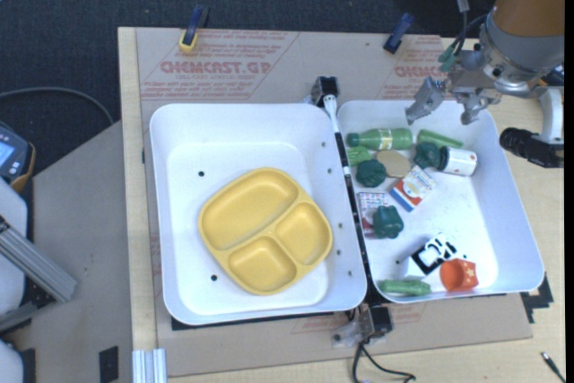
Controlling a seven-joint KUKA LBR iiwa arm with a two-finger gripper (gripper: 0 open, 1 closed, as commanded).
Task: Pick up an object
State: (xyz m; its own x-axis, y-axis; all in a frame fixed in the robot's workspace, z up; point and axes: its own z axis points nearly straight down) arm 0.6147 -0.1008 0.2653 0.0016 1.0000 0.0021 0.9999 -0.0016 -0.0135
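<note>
At upper right, arm: the grey arm with its orange band was seen reaching in over the far edge of the right bin (516, 220).
Jaws: the gripper (448, 109) was held above the bin's upper rim with its two fingers spread apart, and nothing was seen between them.
Right bin, upper part: a green bottle (381, 138) was laid on its side, with a second green and white bottle (445, 159) just to its right and a tan disc (393, 162) between and below them.
Right bin, middle: a dark green object (370, 174), a red, white and blue packet (412, 190) and another dark green object (387, 222) were gathered near the left wall.
Right bin, lower part: a black and white item (430, 254), an orange object (458, 275) and a green pod-shaped piece (404, 287) were found near the lower rim.
Left bin: a yellow divided plate (265, 230) was laid in the left bin (170, 193).
Table: both bins were carried side by side on the table (134, 103).
</note>
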